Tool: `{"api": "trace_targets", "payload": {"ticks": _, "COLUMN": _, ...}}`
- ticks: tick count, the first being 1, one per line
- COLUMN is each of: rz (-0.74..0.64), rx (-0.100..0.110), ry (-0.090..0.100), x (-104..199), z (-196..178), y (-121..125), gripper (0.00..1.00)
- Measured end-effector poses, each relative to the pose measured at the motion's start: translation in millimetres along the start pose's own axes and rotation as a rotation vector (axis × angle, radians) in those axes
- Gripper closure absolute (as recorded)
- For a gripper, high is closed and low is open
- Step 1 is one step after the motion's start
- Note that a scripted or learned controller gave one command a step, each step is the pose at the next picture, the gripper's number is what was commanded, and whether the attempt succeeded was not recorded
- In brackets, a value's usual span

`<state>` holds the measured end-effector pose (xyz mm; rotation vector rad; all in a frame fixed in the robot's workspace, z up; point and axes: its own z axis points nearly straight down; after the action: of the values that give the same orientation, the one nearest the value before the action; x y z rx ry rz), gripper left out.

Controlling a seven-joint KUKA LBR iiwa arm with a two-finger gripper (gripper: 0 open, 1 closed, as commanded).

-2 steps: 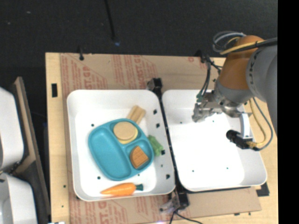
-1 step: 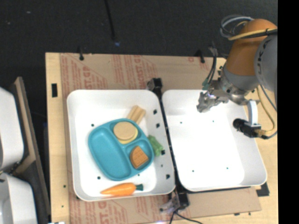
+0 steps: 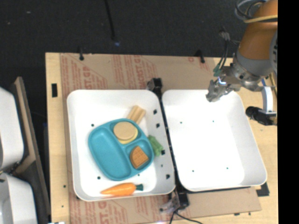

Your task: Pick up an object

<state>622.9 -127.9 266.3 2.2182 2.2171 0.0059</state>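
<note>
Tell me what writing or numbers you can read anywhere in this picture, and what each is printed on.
Red printing runs in strips along the brown cardboard sheet under the two white bins: too blurred to read.
No text shows on the blue divided tray, the toy carrot, the bins or the gripper.

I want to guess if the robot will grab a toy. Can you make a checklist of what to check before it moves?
1. Toys to pick exist: ok. The left bin holds a blue divided plate, a toy carrot, a round cracker, a toast piece, a wooden block and a green piece.
2. Pincer over a toy: not ok. It hangs at the right bin's far edge.
3. Pincer holding something: cannot tell.
4. Carrot lying free of other toys: ok.
5. Cracker and toast free of the plate: not ok, both sit in its compartments.
</note>
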Motion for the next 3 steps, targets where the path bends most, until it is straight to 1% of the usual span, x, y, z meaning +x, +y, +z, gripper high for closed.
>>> {"api": "trace_targets", "payload": {"ticks": 1, "rz": 0.000, "rx": 0.005, "ry": 0.001, "x": -0.8, "z": -13.9, "y": 0.4, "gripper": 1.00}}
{"api": "trace_targets", "payload": {"ticks": 2, "rz": -0.003, "rx": 0.006, "ry": 0.002, "x": 47.7, "z": 1.5, "y": -13.9, "gripper": 1.00}}
{"api": "trace_targets", "payload": {"ticks": 3, "rz": -0.004, "rx": 0.006, "ry": 0.002, "x": 99.6, "z": 14.4, "y": -36.5, "gripper": 1.00}}
